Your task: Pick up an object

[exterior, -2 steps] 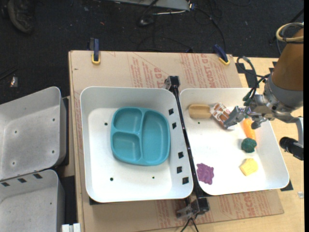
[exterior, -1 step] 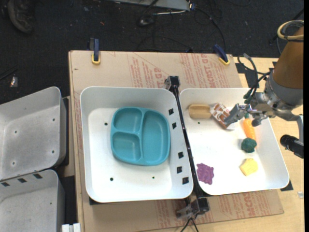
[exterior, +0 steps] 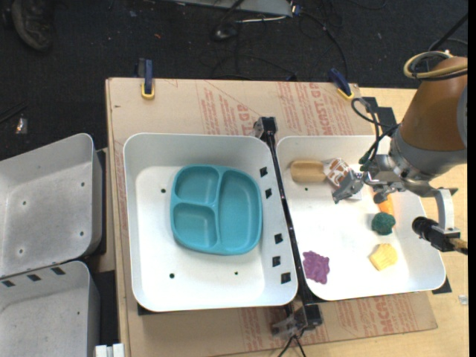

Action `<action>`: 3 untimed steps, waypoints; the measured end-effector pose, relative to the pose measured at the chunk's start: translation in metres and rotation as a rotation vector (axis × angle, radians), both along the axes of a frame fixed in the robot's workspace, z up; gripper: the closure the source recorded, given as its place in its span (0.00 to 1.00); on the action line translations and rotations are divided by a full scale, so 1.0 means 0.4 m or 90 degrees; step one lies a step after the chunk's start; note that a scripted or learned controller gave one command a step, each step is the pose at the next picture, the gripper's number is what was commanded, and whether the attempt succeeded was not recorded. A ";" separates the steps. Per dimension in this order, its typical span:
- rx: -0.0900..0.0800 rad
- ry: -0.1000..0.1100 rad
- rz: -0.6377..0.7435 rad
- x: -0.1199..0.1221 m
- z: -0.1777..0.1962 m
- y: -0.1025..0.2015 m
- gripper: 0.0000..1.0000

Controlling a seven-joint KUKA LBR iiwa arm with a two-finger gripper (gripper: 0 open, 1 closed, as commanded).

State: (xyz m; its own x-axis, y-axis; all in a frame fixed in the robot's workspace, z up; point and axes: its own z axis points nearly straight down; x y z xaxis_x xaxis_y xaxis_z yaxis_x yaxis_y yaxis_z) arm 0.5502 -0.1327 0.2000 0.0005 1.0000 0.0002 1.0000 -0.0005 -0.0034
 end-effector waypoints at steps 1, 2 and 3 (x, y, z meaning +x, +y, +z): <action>0.000 0.001 -0.001 0.003 -0.159 -0.007 0.00; 0.000 0.000 0.000 0.001 -0.277 -0.005 0.00; 0.000 -0.002 -0.001 0.004 -0.245 -0.005 1.00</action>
